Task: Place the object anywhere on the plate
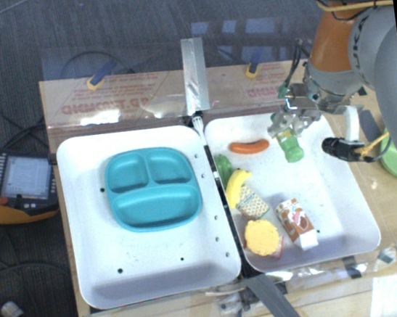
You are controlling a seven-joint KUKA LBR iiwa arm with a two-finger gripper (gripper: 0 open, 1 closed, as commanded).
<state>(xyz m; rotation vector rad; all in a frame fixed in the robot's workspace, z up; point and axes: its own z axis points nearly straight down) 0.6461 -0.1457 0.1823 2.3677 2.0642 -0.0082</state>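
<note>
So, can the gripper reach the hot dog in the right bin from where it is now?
Probably yes. The gripper is just right of the hot dog, which lies apart from the other items, with nothing on top.

plate: smooth teal plastic, slight sheen | bins: glossy white plastic | floor, upper left: dark rough carpet | board behind bins: brown cardboard | arm band, upper right: glossy orange | carton: printed paper
</note>
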